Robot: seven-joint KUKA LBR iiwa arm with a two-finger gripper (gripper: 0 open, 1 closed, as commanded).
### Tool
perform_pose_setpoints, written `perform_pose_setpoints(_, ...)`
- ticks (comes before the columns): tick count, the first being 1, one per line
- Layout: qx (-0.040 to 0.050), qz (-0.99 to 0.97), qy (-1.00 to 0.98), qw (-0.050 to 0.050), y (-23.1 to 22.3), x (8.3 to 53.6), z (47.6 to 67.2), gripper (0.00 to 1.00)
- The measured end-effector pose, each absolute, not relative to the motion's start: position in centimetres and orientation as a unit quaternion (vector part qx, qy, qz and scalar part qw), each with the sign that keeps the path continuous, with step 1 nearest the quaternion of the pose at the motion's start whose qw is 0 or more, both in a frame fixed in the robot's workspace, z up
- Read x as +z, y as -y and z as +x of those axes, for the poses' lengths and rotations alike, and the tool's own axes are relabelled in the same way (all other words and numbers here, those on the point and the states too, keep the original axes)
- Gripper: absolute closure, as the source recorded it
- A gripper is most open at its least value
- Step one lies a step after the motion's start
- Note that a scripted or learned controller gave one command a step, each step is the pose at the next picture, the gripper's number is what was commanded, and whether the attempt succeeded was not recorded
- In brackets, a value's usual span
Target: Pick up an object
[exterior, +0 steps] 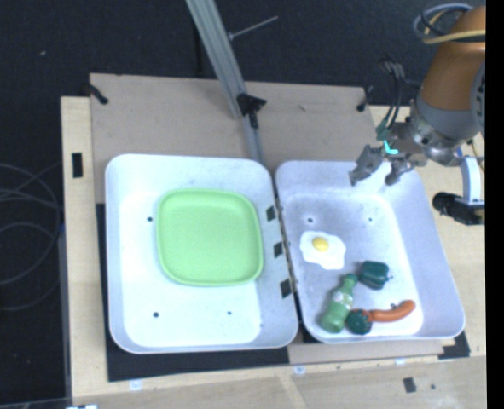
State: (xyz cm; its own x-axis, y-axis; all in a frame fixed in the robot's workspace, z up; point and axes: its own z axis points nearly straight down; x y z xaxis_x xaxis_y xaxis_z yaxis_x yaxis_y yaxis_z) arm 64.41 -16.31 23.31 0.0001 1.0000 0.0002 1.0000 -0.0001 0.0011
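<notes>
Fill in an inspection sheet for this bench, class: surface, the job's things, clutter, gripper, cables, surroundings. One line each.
Surface: wooden bench bearing two white bins, left bin and right bin.
Job's things: fried egg, green bottle, green pepper and sausage in the right bin.
Clutter: green plate in the left bin.
Gripper: gripper open, holding nothing, above the right bin's far edge.
Cables: loose cables left of the bench.
Surroundings: dark floor; metal pole slanting in from above.

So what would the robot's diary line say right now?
gripper: open, holding nothing | above right bin's far end | toy fried egg, green bottle untouched
</notes>
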Motion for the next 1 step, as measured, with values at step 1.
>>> perform_pose_setpoints(1,0.0004,0.707,-0.707,0.0,16.31,23.3,64.41,0.0)
